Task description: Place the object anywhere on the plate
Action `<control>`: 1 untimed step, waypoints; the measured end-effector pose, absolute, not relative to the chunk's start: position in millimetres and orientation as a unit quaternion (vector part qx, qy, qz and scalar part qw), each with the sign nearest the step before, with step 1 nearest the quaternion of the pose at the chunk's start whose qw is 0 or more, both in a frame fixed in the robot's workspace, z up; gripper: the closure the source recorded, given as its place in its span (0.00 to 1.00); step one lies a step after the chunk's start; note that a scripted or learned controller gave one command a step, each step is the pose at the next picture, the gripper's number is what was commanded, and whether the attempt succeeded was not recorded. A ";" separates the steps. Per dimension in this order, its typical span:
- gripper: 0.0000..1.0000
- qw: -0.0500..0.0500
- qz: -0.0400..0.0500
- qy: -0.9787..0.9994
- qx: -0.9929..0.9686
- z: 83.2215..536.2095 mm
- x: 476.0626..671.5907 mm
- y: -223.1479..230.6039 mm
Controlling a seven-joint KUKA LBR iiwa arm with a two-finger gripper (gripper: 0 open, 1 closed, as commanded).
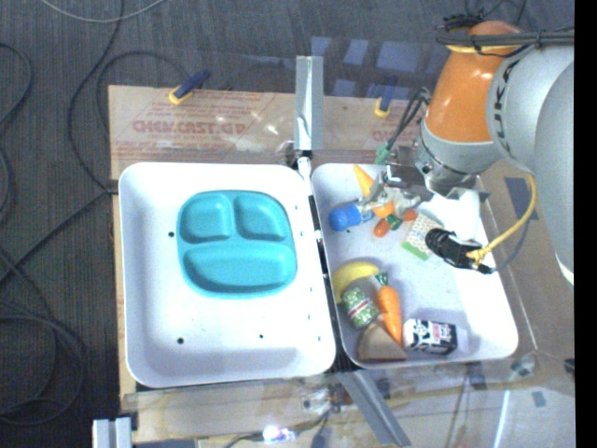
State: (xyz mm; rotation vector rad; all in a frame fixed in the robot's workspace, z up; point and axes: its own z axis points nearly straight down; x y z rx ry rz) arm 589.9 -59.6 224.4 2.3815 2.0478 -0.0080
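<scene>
A blue three-compartment plate (238,243) lies in the left white bin (149,343) with nothing on it. My gripper (390,194) is low in the right bin (499,329), at its upper part, over a cluster of small toys: a blue piece (343,217), an orange piece (383,211) and a yellow-orange wedge (363,175). The fingers are buried among these toys and their gap is hidden.
Further toys lie in the right bin: a yellow banana (355,274), a green can (359,305), a carrot (390,312), a brown wedge (378,343), a black-and-white carton (431,335) and a green-white card (419,236). A yellow cable (504,236) loops by the wrist.
</scene>
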 end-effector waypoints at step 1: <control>1.00 -0.001 -0.002 0.670 0.742 182.1 593.0 5.3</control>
